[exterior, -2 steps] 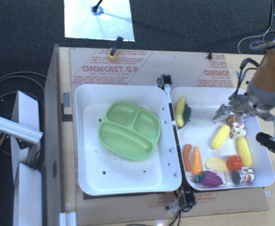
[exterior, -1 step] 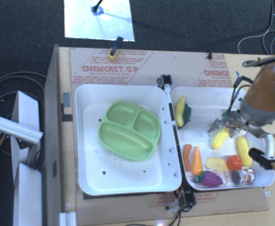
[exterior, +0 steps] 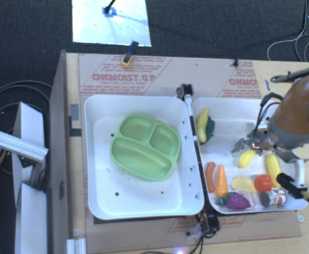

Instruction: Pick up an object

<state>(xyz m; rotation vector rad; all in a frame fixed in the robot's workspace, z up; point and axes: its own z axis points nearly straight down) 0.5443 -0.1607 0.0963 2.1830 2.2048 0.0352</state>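
In the right bin, the gripper is hanging low over a yellow lemon, just above and touching or nearly touching it; its grip state cannot be told. The lemon is lying near a corn cob, a tomato and two carrots, while a green divided plate is sitting in the left bin.

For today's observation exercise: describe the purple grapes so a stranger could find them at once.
Start at the right-hand white bin, the one crowded with toy food. Go to its near edge, just below the orange carrot. The grapes lie there: the only purple, bumpy cluster, with a small can to the right.
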